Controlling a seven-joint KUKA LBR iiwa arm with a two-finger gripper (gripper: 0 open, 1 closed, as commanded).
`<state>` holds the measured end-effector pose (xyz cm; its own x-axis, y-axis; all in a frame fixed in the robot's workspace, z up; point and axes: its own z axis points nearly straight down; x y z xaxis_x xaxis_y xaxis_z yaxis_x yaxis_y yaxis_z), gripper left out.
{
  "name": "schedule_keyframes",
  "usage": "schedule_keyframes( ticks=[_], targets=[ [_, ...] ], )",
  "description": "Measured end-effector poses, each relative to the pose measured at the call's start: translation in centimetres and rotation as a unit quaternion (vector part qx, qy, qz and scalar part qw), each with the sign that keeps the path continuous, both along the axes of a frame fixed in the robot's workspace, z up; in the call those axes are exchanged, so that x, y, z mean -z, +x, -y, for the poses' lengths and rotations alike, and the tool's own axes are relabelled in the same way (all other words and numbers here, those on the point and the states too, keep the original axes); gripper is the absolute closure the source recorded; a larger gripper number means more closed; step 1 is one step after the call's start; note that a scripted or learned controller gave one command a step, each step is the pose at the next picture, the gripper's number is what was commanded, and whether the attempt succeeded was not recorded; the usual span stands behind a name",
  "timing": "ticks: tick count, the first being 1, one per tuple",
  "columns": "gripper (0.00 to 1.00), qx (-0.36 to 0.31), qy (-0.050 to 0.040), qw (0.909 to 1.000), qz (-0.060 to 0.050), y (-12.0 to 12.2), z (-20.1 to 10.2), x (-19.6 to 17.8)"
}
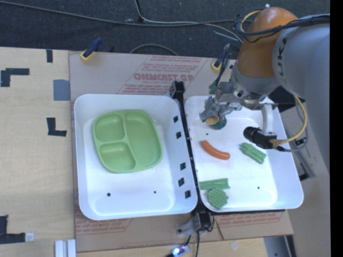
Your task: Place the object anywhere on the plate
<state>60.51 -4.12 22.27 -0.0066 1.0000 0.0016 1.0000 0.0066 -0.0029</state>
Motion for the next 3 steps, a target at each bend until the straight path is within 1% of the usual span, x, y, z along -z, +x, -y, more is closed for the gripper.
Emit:
schedule_keyframes(
  ticks=[1, 2, 3],
  targets=[
    [1.0, 0.0, -0.0002, 1.0, 0.0, 0.2, -5.4, 1.0],
    [1.0, 0.0, -0.0002, 1.0, 0.0, -0.8, -11.0, 1.4],
    [1.0, 0.0, 0.0, 1.0, 0.0, -1.7, -16.0, 0.7]
  ],
)
